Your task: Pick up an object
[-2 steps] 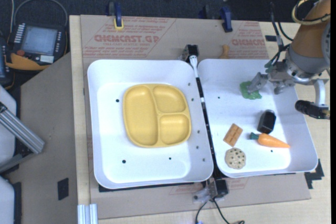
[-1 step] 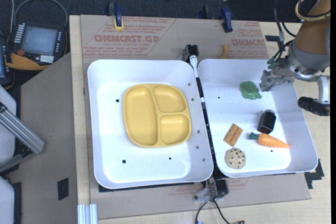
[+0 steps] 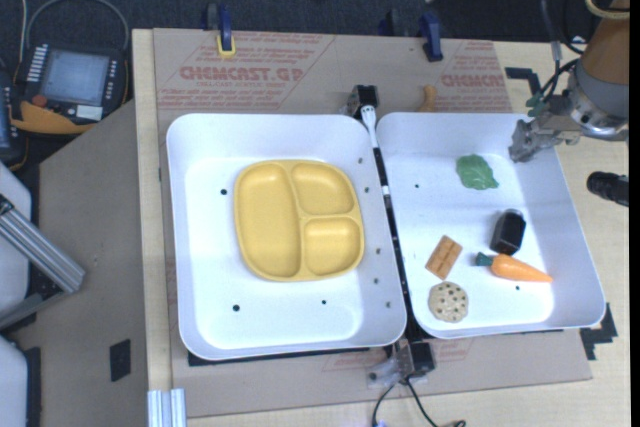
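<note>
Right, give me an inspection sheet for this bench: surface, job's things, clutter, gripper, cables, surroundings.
Surface: brown board bearing two white bins, left bin and right bin.
Job's things: in the right bin, green piece, black block, carrot, brown wafer, cookie, all lying apart except the carrot's stem end near the black block.
Clutter: yellow divided tray in the left bin.
Gripper: gripper at the right bin's upper right edge, above the green piece, nothing seen in it.
Cables: black cable at the front edge.
Surroundings: handheld screen unit on the left; blue clamps at the board's far edge.
</note>
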`<state>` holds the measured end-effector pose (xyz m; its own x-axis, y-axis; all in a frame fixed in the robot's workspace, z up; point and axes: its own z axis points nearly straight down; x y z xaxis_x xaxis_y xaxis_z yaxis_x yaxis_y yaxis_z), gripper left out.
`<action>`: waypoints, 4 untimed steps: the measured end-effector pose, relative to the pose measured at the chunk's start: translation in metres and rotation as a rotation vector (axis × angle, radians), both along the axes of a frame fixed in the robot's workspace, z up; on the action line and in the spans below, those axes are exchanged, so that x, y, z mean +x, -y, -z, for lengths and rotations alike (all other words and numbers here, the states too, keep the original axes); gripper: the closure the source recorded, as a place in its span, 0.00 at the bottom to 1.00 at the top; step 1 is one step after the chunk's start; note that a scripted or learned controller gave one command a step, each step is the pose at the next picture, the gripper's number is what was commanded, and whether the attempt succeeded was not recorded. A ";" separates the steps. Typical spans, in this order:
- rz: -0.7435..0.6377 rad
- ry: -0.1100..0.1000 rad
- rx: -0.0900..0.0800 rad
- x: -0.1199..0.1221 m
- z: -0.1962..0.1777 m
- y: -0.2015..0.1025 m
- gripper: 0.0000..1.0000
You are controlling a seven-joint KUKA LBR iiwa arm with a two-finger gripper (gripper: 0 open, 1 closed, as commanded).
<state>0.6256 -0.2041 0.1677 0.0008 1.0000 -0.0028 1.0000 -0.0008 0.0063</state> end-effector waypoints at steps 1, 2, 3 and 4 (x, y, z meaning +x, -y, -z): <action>-0.002 0.000 0.000 -0.006 -0.050 -0.006 1.00; -0.002 0.001 0.000 -0.005 -0.092 -0.006 1.00; -0.005 -0.009 0.005 -0.031 -0.093 -0.056 1.00; -0.006 -0.009 0.005 -0.043 -0.095 -0.103 1.00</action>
<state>0.5829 -0.1008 0.2631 -0.0050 1.0000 0.0021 1.0000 0.0050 -0.0024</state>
